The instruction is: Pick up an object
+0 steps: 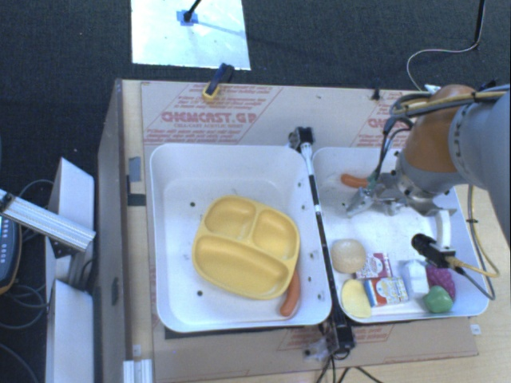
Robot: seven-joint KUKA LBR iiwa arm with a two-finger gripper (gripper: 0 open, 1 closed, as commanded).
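1. The counter [120,238] carries two shallow white bins side by side.
2. The left bin [172,214] holds a yellow divided tray [246,246], with a sausage [291,294] lying against the tray's near right edge.
3. In the right bin [467,298], along the near wall from left to right, lie a yellow disc [351,298], a red-and-white packet [385,286] overlapping it, a white block [415,278], a purple piece [441,278] and a green piece [437,299].
4. A pale round item [348,255] sits just beyond the disc.
5. A small orange piece [354,180] lies at the far left of the right bin.
6. The tool [375,200] is low over the bin floor just near and right of the orange piece, apart from it; how wide it stands cannot be told.
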